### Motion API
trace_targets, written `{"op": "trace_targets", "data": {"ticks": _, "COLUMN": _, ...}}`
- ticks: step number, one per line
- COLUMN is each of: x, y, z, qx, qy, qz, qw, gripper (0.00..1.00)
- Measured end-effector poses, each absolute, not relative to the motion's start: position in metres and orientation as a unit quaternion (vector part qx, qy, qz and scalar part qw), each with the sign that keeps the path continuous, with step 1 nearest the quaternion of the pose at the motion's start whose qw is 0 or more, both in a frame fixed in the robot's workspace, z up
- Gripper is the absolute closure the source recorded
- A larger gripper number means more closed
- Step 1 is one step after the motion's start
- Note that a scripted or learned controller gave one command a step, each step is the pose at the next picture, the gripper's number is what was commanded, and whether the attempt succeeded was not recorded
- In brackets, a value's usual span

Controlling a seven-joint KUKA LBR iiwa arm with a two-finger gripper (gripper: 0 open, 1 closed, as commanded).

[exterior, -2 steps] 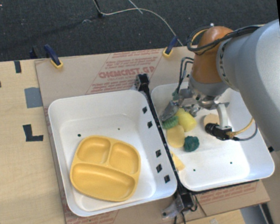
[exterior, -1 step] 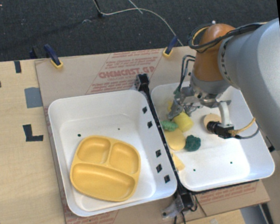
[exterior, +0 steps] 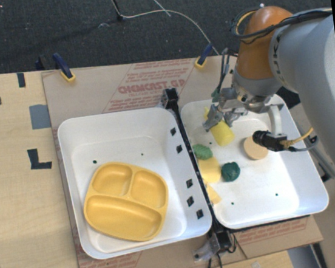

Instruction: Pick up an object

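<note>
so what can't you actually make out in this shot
- Gripper, camera view: the wrist hides whether it grips the yellow object.
- Yellow piece by the divider: too small to identify.
- Tan round object: partly covered by a black fitting.

"CHEMCAST GP" on cardboard sheet [exterior: 143, 87]

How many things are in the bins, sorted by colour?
Yellow: 4, namely the divided plate, a block under the gripper, a block and a small piece
Green: 2, one light, one dark
Tan: 1, a disc
Total: 7
</note>
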State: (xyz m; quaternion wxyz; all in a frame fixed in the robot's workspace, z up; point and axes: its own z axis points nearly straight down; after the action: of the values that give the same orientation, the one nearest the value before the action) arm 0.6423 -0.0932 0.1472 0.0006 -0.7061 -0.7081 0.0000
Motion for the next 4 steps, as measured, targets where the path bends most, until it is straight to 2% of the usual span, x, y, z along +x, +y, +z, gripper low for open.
{"op": "trace_targets", "data": {"ticks": 1, "x": 0.645, "y": -0.090, "z": 0.207, "qx": -0.706, "qy": -0.708, "qz": -0.0001, "qw": 0.000, "gripper": 1.00}}
{"op": "trace_targets", "data": {"ticks": 2, "x": 0.646, "y": -0.089, "z": 0.217, "qx": -0.706, "qy": -0.708, "qz": 0.0011, "qw": 0.002, "gripper": 1.00}}
{"op": "trace_targets", "data": {"ticks": 3, "x": 0.618, "y": -0.033, "z": 0.218, "qx": -0.705, "qy": -0.709, "qz": 0.0019, "qw": 0.003, "gripper": 1.00}}
{"op": "trace_targets", "data": {"ticks": 4, "x": 0.600, "y": 0.025, "z": 0.223, "qx": -0.704, "qy": -0.710, "qz": 0.0020, "qw": 0.003, "gripper": 1.00}}
